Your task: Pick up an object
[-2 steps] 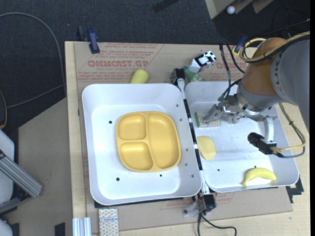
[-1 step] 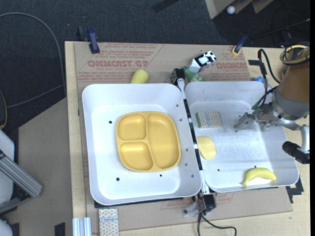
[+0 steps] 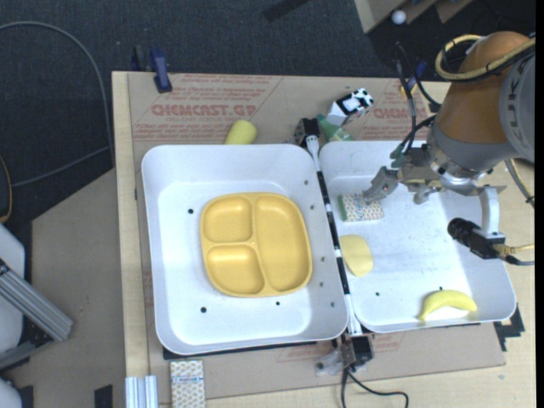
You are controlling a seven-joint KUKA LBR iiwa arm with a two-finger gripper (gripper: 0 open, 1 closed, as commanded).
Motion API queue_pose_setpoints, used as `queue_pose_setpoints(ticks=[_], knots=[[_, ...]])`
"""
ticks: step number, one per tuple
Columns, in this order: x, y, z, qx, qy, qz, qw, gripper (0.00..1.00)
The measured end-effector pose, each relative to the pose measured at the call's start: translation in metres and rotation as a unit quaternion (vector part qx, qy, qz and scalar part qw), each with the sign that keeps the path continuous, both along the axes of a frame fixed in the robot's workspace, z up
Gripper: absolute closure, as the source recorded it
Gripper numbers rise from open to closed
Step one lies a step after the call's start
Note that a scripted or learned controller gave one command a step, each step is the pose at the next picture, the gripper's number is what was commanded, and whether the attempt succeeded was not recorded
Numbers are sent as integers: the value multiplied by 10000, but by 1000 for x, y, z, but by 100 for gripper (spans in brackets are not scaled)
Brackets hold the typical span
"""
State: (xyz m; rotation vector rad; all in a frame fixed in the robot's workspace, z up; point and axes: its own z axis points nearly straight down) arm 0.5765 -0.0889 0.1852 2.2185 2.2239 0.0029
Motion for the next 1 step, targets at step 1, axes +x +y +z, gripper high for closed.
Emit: queue_pose_setpoints(ticks=[1], knots=[[-1, -1, -1, -4, 8, -8, 10000, 0]])
